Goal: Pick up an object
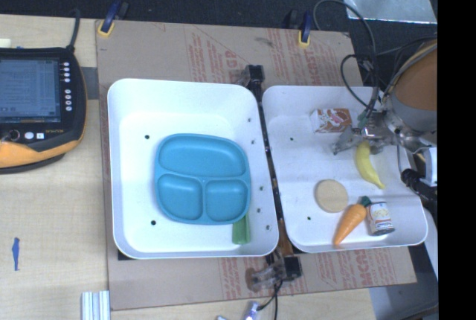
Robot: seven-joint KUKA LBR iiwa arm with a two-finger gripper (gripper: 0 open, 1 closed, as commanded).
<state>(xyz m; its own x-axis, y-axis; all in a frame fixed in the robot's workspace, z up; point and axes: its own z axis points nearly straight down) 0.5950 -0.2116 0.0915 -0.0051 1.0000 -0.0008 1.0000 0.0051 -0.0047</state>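
Note:
My gripper [359, 146] reaches in from the right and hangs low over the right bin [297, 162], open, with its grey fingers spread. The upper end of a yellow banana [370, 169] lies just below and between the fingertips, and nothing is held. Behind the gripper to the left lies a red and white snack packet [331, 119]. In front of it are a round tan disc [331, 195], an orange toy carrot [349, 222] and a small labelled can [380, 218].
The left bin [130, 132] holds a blue divided plate [202, 178] and a green block [240, 231] at its front right corner. A teach pendant [33, 106] sits on the bench at far left. Cables loop behind the right bin.

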